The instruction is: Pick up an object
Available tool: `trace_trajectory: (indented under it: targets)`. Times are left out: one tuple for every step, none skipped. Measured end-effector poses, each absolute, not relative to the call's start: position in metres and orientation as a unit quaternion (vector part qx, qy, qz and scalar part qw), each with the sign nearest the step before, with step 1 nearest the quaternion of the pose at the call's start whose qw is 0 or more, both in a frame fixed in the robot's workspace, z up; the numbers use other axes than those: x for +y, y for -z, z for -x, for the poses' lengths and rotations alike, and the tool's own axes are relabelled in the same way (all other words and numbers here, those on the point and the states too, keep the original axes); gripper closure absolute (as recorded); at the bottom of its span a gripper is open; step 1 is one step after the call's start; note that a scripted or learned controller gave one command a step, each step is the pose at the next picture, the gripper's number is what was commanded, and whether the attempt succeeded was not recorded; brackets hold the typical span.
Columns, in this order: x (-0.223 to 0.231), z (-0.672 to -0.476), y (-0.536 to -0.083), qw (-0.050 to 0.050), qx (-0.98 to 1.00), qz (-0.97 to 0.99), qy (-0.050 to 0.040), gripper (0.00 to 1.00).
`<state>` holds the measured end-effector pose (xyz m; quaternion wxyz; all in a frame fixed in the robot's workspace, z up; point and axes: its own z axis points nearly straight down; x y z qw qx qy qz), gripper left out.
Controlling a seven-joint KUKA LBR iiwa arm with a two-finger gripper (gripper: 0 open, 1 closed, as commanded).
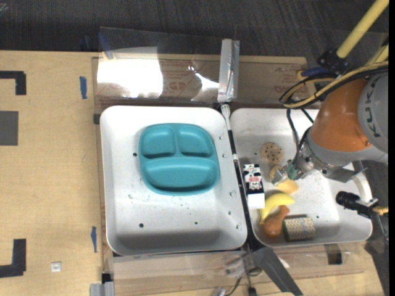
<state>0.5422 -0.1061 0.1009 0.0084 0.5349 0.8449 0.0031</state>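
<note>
In the right bin (345,230) lie several small items: a round brown cookie (270,151), a small white carton with black marks (252,179), a yellow banana-like piece (277,203), an orange-brown sausage shape (274,224) and a speckled grey block (299,227). My gripper (287,172) hangs low over the middle of this bin, just right of the carton and below the cookie. A small yellow piece (287,187) lies right under its tip. The wrist hides what is between the tips.
The left bin (123,221) holds a teal divided plate (179,157). A clear plastic sheet and a metal post (228,69) stand behind the bins. Black cables (302,91) loop over the arm, and a black fitting (349,200) juts in at the right bin's right side.
</note>
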Motion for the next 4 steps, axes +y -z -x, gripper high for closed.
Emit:
trace_trajectory:
  targets:
    - [-0.038,-0.594,-0.188,0.002,0.799,-0.601,-0.0029,1.0]
    - [-0.04,-0.592,-0.185,0.001,0.798,-0.602,-0.0004,0.0]
    - [-0.096,-0.578,-0.101,0.002,0.79,-0.613,-0.0013,0.0]
    - [-0.133,-0.603,-0.086,0.001,0.72,-0.694,-0.0007,0.0]
